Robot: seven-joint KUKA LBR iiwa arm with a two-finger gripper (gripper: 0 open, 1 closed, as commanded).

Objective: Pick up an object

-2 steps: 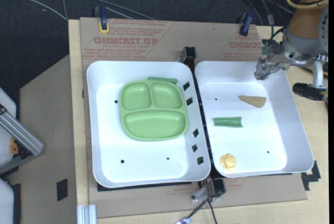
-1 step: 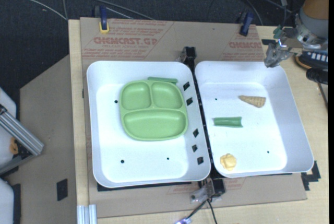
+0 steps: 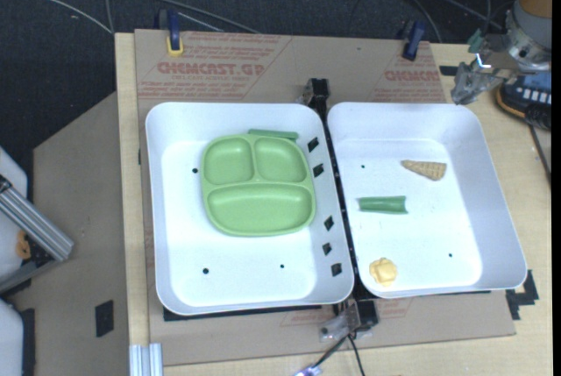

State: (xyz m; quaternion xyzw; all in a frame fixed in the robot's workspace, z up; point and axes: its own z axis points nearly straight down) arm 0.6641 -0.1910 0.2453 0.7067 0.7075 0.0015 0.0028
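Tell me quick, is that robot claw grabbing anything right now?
Gripper: holding nothing; it hangs beyond the right bin's far corner. Open or closed cannot be told.

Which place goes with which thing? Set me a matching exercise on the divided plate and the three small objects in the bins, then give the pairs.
Things:
1. green divided plate
2. tan wedge
3. green stick
4. yellow lump

Places:
A. right bin, near its front edge
B. left bin
C. right bin, toward its back
D. right bin, about the middle

Pairs: 1-B, 2-C, 3-D, 4-A
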